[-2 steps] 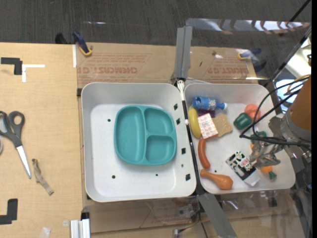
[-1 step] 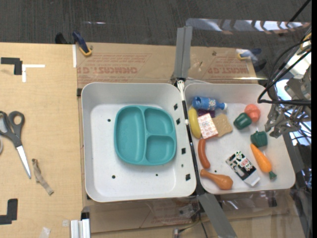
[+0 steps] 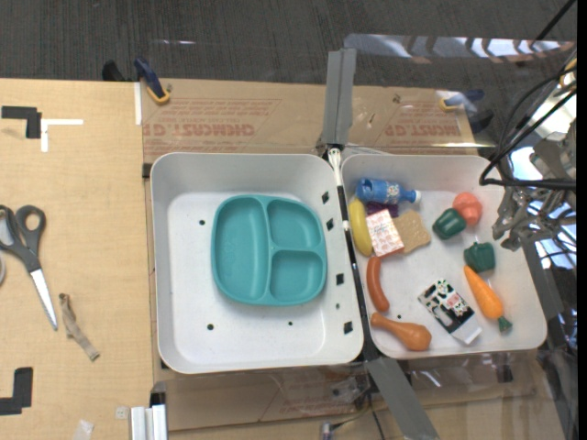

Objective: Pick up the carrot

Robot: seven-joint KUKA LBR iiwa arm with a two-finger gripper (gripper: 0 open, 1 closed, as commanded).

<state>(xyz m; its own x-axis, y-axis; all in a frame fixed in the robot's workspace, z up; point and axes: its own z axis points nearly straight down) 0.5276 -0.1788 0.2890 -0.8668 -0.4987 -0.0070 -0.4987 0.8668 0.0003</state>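
The carrot [image 3: 483,292] is orange with a small green tip at its lower end. It lies slantwise near the right wall of the right bin [image 3: 526,337], between a black-and-white carton [image 3: 448,305] and the bin's edge. My gripper [image 3: 515,224] hangs over the bin's right rim, up and to the right of the carrot and apart from it. Nothing shows in the gripper.
The right bin also holds a green block [image 3: 480,257] just above the carrot, a green pepper [image 3: 448,225], an orange fruit [image 3: 468,207], a blue bottle [image 3: 386,191], a banana [image 3: 359,227], a sausage [image 3: 377,283] and a drumstick [image 3: 404,332]. A teal divided plate [image 3: 271,248] fills the left bin. Scissors [image 3: 28,257] lie on the bench.
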